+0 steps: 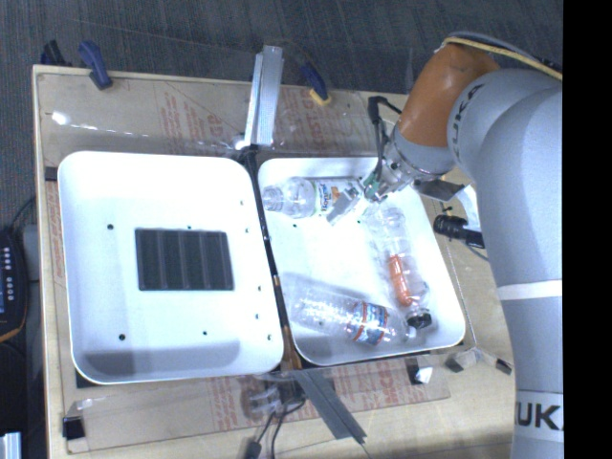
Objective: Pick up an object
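The right bin [287, 285] holds three clear plastic bottles lying on their sides. One with a blue-green label [304, 197] lies along the far wall. Another with an orange label [402, 273] lies by the right wall. A third with a red and blue label [346, 317] lies near the front. My gripper [363, 193] is low at the bin's far right corner, just right of the blue-green bottle's end and above the orange bottle's neck. The wrist hides how it meets the bottle.
The left bin [96, 199] holds a dark ribbed rectangular tray [184, 259]. A metal bracket [263, 94] stands at the far edge between the bins. Blue clamps [94, 63] grip the bench's far edge. The grey arm [516, 189] covers the right side.
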